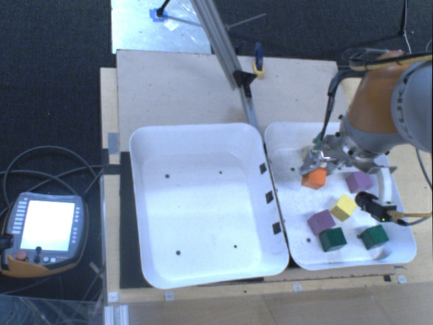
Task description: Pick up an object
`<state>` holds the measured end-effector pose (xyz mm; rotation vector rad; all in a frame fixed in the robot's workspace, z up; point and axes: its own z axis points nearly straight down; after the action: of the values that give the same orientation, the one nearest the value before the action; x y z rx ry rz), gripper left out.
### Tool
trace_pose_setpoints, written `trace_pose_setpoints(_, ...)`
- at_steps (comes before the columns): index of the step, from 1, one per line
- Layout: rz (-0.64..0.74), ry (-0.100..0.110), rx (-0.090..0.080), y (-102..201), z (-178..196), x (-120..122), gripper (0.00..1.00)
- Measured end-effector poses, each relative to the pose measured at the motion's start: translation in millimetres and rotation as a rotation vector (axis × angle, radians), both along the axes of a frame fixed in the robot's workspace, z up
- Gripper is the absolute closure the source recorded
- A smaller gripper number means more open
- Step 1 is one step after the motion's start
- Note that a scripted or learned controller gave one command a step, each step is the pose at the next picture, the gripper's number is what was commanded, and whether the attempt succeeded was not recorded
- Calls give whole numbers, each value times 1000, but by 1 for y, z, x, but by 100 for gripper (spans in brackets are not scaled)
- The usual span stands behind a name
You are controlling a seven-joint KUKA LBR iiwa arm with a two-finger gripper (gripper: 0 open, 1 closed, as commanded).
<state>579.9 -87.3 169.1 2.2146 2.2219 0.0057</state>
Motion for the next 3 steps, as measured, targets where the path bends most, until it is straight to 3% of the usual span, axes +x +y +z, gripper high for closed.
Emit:
trace_pose_setpoints(1, 0, 0, 0, -2, 43, 0, 100)
trace_pose_setpoints(2, 1, 5, 0, -2, 37, 1, 100)
trace_pose_setpoints(3, 8, 6, 4, 61, 37, -2, 100)
